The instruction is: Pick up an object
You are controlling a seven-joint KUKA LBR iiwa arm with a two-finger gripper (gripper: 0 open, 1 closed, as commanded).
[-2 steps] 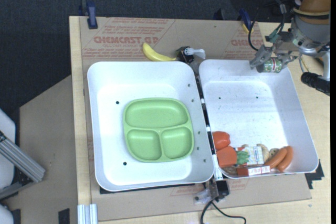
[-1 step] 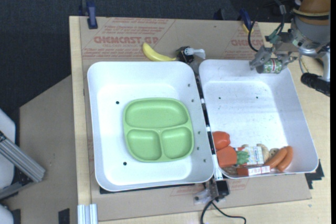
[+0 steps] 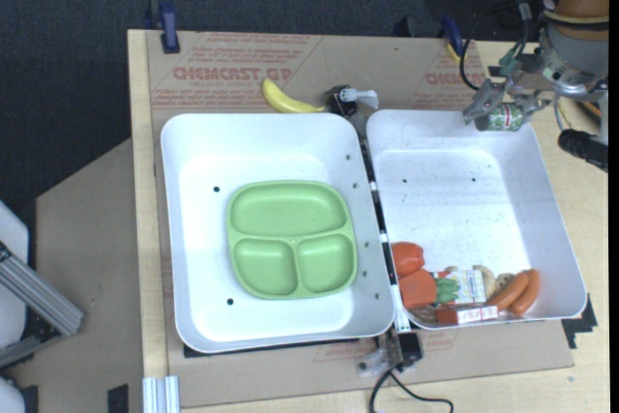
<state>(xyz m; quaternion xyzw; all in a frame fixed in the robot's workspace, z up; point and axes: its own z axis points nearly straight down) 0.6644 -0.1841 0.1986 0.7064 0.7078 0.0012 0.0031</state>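
Claw [image 3: 495, 114] sits over the right bin's [image 3: 464, 208] far rim, clamped on a small can [image 3: 506, 120] I think. Gonna lift straight up, slow, so it doesn't slip out.

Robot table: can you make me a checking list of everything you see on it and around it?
Surface: brown bench with red printed lettering, bearing a left white bin and a right white bin side by side.
Job's things: toy foods heaped in the right bin's near corner, including a red pepper, a sausage and a small packet.
Clutter: green divided plate in the left bin; banana on the bench behind it.
Grippers: pincer above the right bin's far rim, a small greenish object at its tip; a true grip is unclear.
Cables: black cable at the front edge.
Surroundings: dark carpet.
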